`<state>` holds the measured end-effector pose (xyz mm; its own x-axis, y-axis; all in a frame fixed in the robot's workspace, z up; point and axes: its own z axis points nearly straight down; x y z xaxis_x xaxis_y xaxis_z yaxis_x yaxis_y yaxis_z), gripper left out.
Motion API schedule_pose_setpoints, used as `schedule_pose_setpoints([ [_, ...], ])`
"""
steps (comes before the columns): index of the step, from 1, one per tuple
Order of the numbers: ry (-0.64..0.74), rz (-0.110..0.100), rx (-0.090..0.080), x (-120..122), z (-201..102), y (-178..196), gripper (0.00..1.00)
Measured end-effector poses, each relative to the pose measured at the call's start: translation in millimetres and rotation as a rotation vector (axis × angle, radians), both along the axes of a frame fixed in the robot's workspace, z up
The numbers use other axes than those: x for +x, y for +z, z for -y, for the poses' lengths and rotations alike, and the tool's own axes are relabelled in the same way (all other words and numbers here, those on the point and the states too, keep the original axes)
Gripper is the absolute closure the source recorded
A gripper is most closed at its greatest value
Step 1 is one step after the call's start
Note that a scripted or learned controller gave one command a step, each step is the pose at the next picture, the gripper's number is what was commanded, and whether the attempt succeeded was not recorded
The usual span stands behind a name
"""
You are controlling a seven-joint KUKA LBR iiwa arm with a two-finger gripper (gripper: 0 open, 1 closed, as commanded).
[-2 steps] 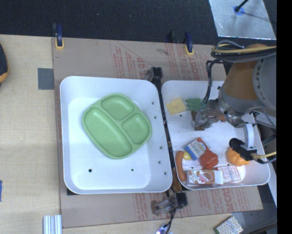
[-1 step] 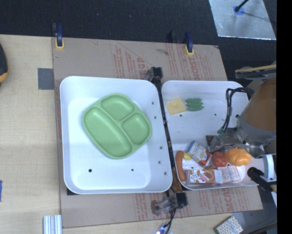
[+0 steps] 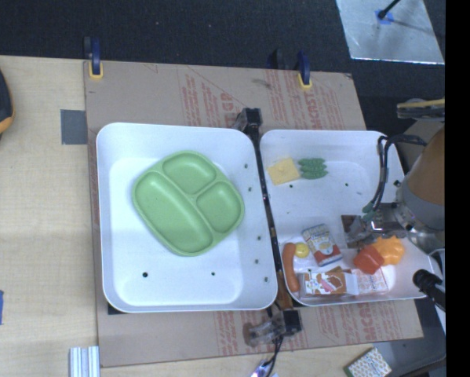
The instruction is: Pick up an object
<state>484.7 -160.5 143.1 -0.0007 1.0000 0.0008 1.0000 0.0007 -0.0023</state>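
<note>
The end effector (image 3: 370, 228) hangs over the right bin's (image 3: 337, 144) crowded near corner — I can't tell its opening — so it may strike the red-orange toy (image 3: 378, 254) and snag nothing.

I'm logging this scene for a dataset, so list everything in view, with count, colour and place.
Bins: 2, white, side by side on the bench.
Divided plate: 1, green, left bin.
Yellow block: 1, right bin, far end.
Pea pods: 1 bunch, green, beside the block.
Small carton: 1, white-red, right bin middle.
Flat packet: 1, white-red, near edge.
Carrot: 1, orange, left wall.
Red and orange toys: 2, by the hand.
Clamps: 2, blue-yellow, cardboard's far edge.
Arm: 1, grey-orange, right.
Hand: 1, dark, over right bin.
</note>
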Motion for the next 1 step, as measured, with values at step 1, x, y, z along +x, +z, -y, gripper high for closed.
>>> schedule_pose_setpoints([
  [1, 0.008, 0.004, -0.001, 51.2, -50.1, 40.9, 1.00],
])
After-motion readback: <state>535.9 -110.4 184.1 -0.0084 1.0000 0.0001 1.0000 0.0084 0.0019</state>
